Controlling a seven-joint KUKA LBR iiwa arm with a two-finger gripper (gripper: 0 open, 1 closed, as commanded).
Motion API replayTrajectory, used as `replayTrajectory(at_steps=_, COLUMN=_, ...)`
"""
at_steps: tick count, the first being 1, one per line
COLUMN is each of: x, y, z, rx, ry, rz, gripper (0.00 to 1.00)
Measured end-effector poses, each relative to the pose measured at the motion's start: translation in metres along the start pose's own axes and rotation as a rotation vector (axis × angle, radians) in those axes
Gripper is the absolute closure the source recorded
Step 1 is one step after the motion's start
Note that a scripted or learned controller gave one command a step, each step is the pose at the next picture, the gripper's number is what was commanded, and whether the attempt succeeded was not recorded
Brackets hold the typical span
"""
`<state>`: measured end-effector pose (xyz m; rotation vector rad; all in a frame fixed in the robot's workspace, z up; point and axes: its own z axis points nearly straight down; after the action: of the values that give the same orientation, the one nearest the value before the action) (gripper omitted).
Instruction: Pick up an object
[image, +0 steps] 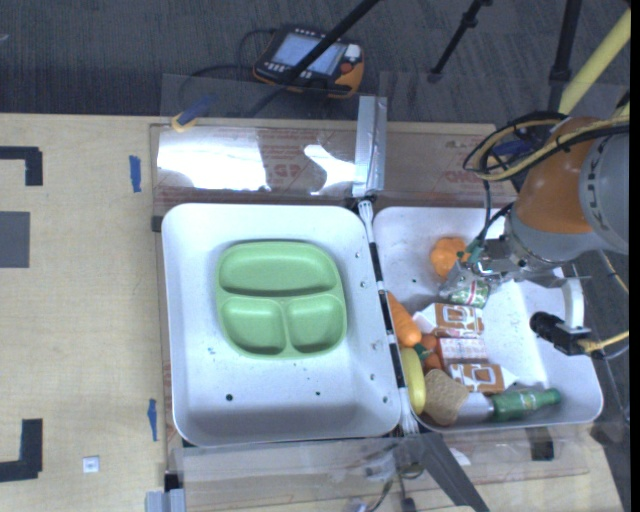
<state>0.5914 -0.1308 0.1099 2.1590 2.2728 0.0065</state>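
The right bin (520, 235) holds a jumble of objects. An orange ball (446, 256) lies near its back left, and a crumpled green and white packet (467, 293) sits just in front of it. My gripper (480, 265) hangs low over the bin, right beside the ball and directly above the packet, touching or nearly touching it. The grey arm with its orange band (560, 195) comes in from the right. Toward the front lie white packets with orange print (461, 321), a carrot (403, 321), a yellow banana (414, 381), a brown lump (447, 398) and a green bottle (524, 402).
The left bin (190, 250) holds a green divided plate (282, 298). A metal divider (372, 255) separates the two bins. A black fitting with cables (560, 335) sticks out at the right bin's right side. A handheld controller (305, 58) lies beyond the bench.
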Motion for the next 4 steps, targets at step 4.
replayTrajectory(at_steps=4, x=0.137, y=-0.075, z=-0.139, rx=0.005, ry=0.003, rz=-0.402, gripper=1.0)
